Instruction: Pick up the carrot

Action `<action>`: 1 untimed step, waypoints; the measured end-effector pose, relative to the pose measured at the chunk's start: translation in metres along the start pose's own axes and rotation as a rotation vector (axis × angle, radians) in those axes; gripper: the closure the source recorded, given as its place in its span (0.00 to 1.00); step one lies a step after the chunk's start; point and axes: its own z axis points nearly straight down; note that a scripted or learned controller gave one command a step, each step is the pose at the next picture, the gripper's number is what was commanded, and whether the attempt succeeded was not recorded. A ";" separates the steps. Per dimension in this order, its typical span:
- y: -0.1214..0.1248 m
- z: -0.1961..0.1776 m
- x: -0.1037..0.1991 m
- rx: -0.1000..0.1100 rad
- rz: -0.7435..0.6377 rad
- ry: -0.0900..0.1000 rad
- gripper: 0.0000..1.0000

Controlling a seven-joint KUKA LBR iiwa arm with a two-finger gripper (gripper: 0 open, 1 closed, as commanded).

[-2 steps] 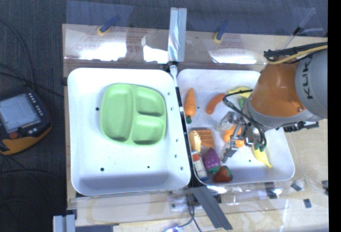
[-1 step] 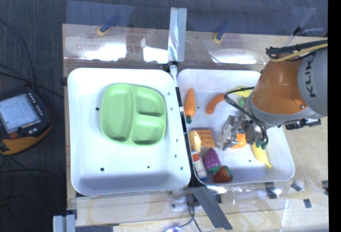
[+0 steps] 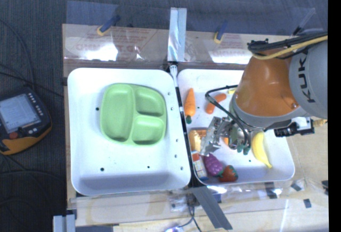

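Observation:
An orange carrot [image 3: 189, 102] with a green stem end lies in the right bin [image 3: 277, 170], close to its left wall and pointing toward the far side. A second small orange piece [image 3: 214, 103] lies just right of it, partly under a black cable. My gripper [image 3: 224, 138] hangs low over the middle of the right bin, right of and nearer than the carrot, above a cluster of toy food. Nothing visibly sits between its fingers.
The left bin [image 3: 90, 172] holds a green divided plate [image 3: 133, 113]. In the right bin lie a yellow banana [image 3: 260, 150], a purple item [image 3: 214, 164], a strawberry [image 3: 228, 173] and an orange-yellow item [image 3: 197, 139]. The arm's orange band [image 3: 266, 87] overhangs the bin's right half.

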 end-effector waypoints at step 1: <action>0.039 -0.025 0.012 0.003 0.401 0.002 1.00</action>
